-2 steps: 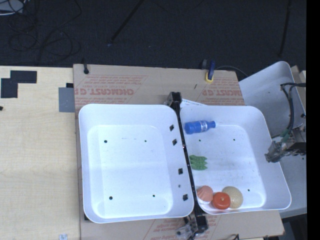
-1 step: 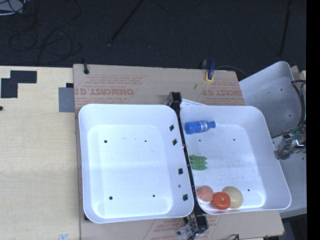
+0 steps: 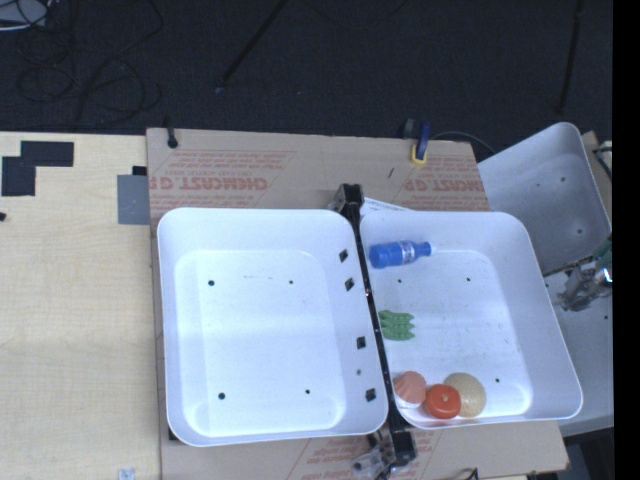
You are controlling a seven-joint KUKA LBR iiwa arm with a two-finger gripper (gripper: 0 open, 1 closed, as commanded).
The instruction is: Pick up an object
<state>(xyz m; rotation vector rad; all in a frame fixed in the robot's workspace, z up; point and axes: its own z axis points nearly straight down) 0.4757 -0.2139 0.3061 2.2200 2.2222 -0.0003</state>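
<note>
Nearest you, in the right bin's (image 3: 540,298) front corner, three small round items huddle against the wall: a pinkish piece (image 3: 409,387), a red-orange tomato-like ball (image 3: 443,401) touching it, and a pale tan ball (image 3: 466,392) just behind. They probably sit there because loose round things roll to the low edge, which will make a clean grasp awkward. Farther back, a small green ridged object (image 3: 396,325) lies close to the divider between the bins. Beyond it, a blue bottle (image 3: 399,254) with a white cap lies on its side near the bin's far left corner, well apart from everything else, so it looks like your easiest pick. The left bin (image 3: 200,238) sits alongside. At the right edge, beside the right bin, you find what appears to be the gripper (image 3: 588,286); you cannot tell its state, and nothing is visibly held. Cardboard (image 3: 300,173) underlies both bins.
</note>
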